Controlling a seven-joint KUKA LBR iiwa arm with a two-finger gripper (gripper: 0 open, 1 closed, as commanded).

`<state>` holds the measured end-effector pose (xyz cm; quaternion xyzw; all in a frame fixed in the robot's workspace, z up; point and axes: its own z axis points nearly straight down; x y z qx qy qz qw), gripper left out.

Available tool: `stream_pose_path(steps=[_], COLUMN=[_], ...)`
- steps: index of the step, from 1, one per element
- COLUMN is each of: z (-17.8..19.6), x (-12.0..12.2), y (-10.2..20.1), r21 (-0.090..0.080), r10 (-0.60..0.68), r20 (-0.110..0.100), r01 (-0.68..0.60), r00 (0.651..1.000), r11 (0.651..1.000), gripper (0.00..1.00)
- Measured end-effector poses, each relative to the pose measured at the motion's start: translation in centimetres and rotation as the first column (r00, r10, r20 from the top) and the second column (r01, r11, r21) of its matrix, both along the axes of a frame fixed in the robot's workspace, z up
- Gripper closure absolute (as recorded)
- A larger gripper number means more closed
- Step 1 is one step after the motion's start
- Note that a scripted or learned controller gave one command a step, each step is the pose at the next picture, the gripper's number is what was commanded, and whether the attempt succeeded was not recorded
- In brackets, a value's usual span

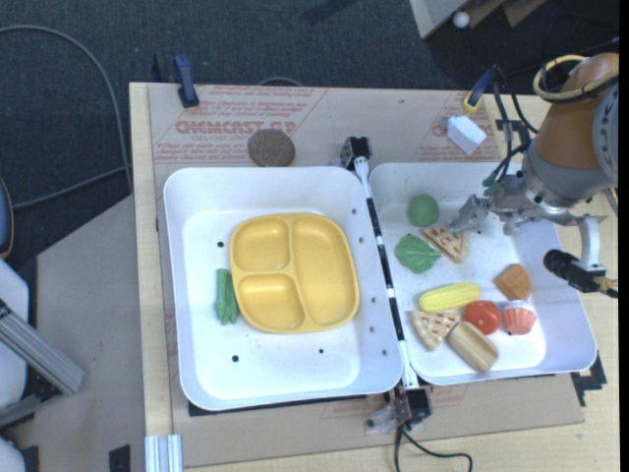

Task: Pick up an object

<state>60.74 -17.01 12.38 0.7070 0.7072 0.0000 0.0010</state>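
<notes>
Now arm reaches from right, wrist low over right bin [580, 347]; gripper [479, 211] beside pizza slice [447, 241], grip unclear.

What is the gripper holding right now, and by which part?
Nothing that shows. The gripper hovers over the right bin, beside the waffle slice, with no object between its fingers.

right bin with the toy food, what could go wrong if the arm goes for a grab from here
The gripper sits low at the waffle slice, with the green ball and lettuce leaf close by, so closing could nudge or catch the wrong piece. The corn, tomato and bread roll are packed together, so a pick there might drag a neighbour. The ball may roll away if bumped.
</notes>
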Motion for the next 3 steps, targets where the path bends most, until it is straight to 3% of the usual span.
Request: stream_pose_path(steps=[1, 2, 3], z=[-3.9, -2.9, 6.1], x=[-1.1, -1.1, -1.6], y=[4.7, 4.8, 11.6], r21=[0.002, 0.002, 0.002], r10=[0.001, 0.002, 0.001], r20=[-0.002, -0.002, 0.000], r01=[-0.001, -0.002, -0.001], r00=[1.000, 1.000, 1.000], r11=[1.000, 1.000, 1.000], gripper=[0.00, 1.00, 1.00])
